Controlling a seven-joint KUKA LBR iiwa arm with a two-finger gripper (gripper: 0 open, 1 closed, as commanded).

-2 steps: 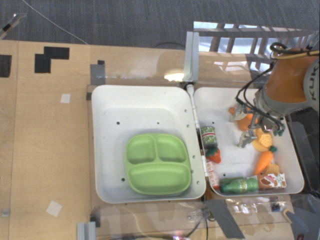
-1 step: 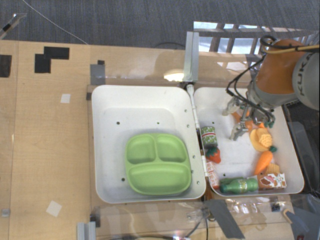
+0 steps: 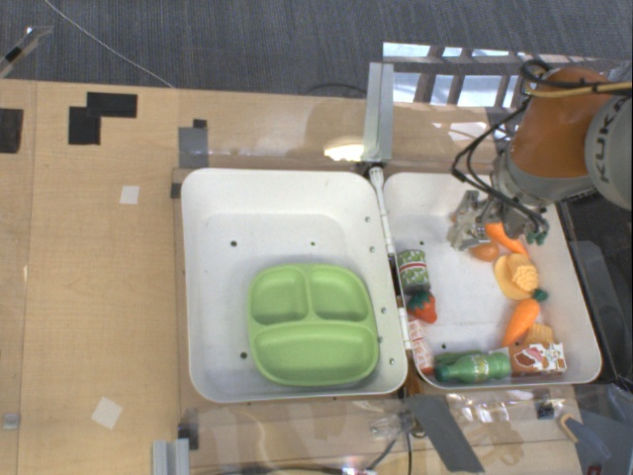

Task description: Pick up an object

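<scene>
**Op:** Upper right of the frame, I've got the gripper low inside the right bin, its tip just beside the orange carrot near the far wall.

**Sup:** Holding anything?

**Op:** I cannot tell. The wrist hides that end, so I won't claim a grasp. Nothing looks lifted; every item I see lies on the bin floor.

**Sup:** What else is in reach?

**Op:** A yellow toy and a 2nd carrot lower down the right side, a green bottle and a small carton at the bottom edge, a can and a strawberry by the divider. The left bin holds a green tray.

**Sup:** So progress?

**Op:** My read: approach done, grasp and lift still to come.
</scene>
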